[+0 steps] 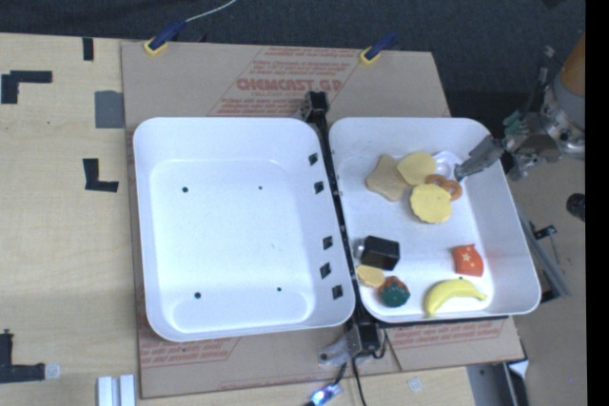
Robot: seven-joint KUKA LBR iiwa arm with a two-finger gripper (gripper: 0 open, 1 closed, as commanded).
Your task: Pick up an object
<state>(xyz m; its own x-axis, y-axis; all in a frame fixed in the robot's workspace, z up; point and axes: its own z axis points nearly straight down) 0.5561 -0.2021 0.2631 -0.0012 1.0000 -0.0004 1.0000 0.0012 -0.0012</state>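
The gripper (463, 170) reaches into the right bin (504, 223) from 3 o'clock, its tip beside a small orange piece (443, 185) amid 3 yellow and tan food toys (411, 183). A toy banana (455, 296) lies at 5 o'clock, well apart.

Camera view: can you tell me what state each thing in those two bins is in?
Left bin: nothing in it.
Right bin: holds all the items.
Banana: lying flat, near the front rim.
Black block: lying by the divider.
Yellow discs: clustered, touching.
Gripper: low over the cluster, grip unclear.
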